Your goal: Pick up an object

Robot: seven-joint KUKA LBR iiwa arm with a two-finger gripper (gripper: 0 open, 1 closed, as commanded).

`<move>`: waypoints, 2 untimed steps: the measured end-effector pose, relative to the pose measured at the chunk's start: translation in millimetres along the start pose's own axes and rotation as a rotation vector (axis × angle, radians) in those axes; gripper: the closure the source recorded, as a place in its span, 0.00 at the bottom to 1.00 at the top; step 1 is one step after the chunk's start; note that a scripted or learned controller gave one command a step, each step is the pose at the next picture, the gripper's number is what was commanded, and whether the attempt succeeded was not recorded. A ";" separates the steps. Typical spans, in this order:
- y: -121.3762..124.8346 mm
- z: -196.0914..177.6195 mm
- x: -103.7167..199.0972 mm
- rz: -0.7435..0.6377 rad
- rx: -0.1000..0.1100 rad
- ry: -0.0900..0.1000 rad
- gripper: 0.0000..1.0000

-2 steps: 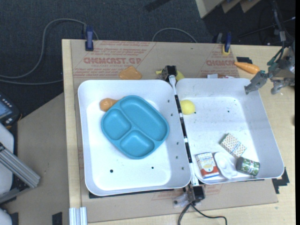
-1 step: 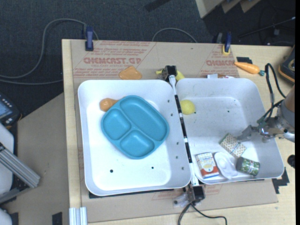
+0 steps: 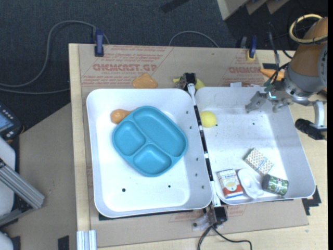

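While the end effector [image 3: 266,102] hangs spread and unladen, the lemon [image 3: 208,119] lies well apart.

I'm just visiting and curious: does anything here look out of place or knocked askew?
Two things lie outside the bins: an orange object on the bench above the left bin, and something yellow by the clamp between the bins. The blue divided tray sits skewed, partly covering another orange item.
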State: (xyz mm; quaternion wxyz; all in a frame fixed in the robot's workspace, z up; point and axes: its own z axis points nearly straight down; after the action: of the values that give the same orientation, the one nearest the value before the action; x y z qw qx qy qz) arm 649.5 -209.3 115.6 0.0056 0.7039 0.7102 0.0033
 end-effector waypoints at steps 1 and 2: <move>-79.9 -25.3 -14.6 0.012 0.017 0.004 0.00; -170.1 -40.4 -3.3 0.012 0.019 0.007 0.00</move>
State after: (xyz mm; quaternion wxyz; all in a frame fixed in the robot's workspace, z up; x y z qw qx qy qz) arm 478.9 -214.0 153.8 -0.0036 0.7083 0.7059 -0.0009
